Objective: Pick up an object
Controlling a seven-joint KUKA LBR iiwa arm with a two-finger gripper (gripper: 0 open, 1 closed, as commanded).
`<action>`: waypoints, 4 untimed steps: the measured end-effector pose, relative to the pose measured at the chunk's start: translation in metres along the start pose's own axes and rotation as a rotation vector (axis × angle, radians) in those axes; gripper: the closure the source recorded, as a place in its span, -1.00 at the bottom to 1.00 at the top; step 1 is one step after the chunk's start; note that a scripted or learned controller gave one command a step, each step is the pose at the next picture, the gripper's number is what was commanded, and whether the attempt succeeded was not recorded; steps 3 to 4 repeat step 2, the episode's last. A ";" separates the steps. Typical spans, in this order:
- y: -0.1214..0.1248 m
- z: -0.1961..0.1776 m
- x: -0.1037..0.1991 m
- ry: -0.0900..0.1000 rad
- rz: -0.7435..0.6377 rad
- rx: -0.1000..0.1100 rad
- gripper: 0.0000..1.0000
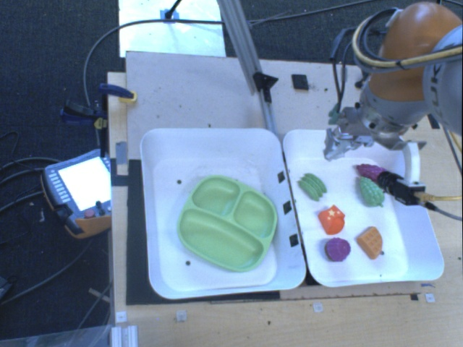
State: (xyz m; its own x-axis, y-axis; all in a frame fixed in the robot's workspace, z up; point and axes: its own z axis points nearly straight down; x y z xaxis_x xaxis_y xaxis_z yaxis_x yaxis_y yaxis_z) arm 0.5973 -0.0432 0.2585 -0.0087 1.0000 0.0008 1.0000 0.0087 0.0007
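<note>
**End effector above the right bin's far edge, toys loose below**

You have two shallow white bins side by side on the surface (188, 92). The left bin (163, 157) holds one thing: a light green divided plate (228, 223) with three compartments, lying flat near the bin's middle, nothing in any compartment.

The right bin (427, 255) holds six small toy pieces, all lying apart from one another except the two at the far right. Nearest the divider is a dark green ridged piece (312, 186). To its right you see a paler green bumpy piece (370, 191), and just above that a purple piece (369, 170), the two close together or touching. Lower down sit a red-orange block (331, 220), a round purple piece (336, 249) and an orange waffle-textured wedge (370, 242).

Your end effector (338, 147) hangs over the far left part of the right bin, near its rim, well apart from every toy; the dark green ridged piece is the nearest to it. Nothing sits between its fingers, but whether they are apart or together you cannot tell from this angle.

Off the left side of the surface lies a handheld pendant (78, 190) with a lit screen; any writing on it is too small to read. No labels on the toys or bins are legible.
</note>
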 end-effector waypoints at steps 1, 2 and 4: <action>0.011 0.016 0.052 0.001 -0.002 0.000 1.00; 0.026 0.014 0.110 0.001 -0.003 -0.003 1.00; 0.026 0.014 0.110 0.001 -0.003 -0.003 1.00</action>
